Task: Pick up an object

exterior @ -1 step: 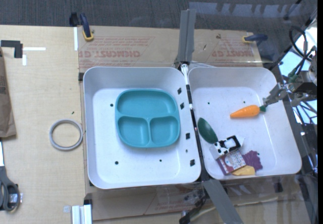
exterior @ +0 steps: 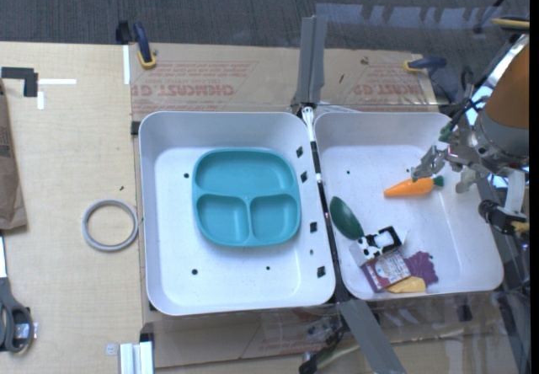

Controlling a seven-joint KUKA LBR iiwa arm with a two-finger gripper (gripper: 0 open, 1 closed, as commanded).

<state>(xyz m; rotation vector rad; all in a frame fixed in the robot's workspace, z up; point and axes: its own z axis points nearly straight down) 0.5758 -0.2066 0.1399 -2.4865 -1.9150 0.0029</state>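
Right bin [exterior: 472, 275] holds the clutter. Toy carrot [exterior: 409, 188] lies on the bin floor in the upper-middle part, orange body w/ green top. Long axis runs roughly left-right, slightly tilted, green end toward the right and a bit higher, pointed tip to the left.

Gripper [exterior: 431, 163] sits just above and to the right of the carrot's green end, coming in from the right side w/ the arm's orange band behind it. Fingers [exterior: 434, 158] look parted, metal tips angled down-left toward the carrot top, nothing seen between them. Can't confirm contact w/ the carrot; tips appear just beside or touching the green end, hard to tell at this res.

Key relation: carrot is down-left of the gripper, nearest obj to it by far. Likely target, judging by proximity. For a clean grab the fingers prob need to straddle the body across its short axis, so shift left along the carrot and drop. Grabbing at the leafy end risks a slip.

Other stuff in right bin: green spoon-like piece [exterior: 344, 216], black-white item [exterior: 378, 241], purple packet pile [exterior: 402, 269], all lower, well apart from gripper. Left bin [exterior: 168, 280] has a teal divided plate [exterior: 248, 197].
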